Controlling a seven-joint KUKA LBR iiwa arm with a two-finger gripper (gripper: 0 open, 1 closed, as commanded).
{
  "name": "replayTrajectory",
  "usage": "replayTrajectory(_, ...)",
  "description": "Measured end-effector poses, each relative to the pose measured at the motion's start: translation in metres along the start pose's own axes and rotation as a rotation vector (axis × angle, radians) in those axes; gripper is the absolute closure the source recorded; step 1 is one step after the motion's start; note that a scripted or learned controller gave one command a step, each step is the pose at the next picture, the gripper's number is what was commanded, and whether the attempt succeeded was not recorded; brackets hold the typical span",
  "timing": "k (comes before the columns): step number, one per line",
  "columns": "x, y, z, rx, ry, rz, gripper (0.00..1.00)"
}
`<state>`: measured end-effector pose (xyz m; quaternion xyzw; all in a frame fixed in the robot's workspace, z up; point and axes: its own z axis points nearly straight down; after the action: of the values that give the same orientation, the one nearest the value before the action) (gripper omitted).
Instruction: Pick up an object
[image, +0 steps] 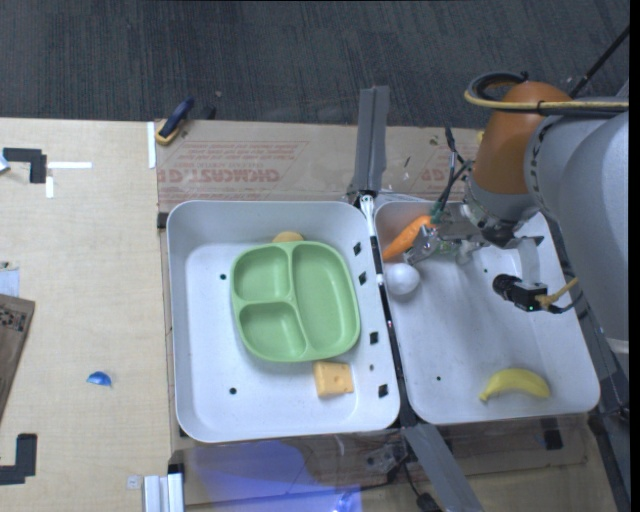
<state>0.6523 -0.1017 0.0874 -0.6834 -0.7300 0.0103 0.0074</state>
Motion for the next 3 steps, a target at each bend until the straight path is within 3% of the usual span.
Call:
replayTrajectory(1, -0.009, -0.074, -0.002, -0.024, 0.003, -0.011, 0.0)
replayTrajectory(2, 0.007, -0.03, -0.003, -0.025, 0.004, 0.146, 0.0)
replayTrajectory(3, 0.006, -0.03, -0.012, -0.023, 0.003, 0.146, 1.0)
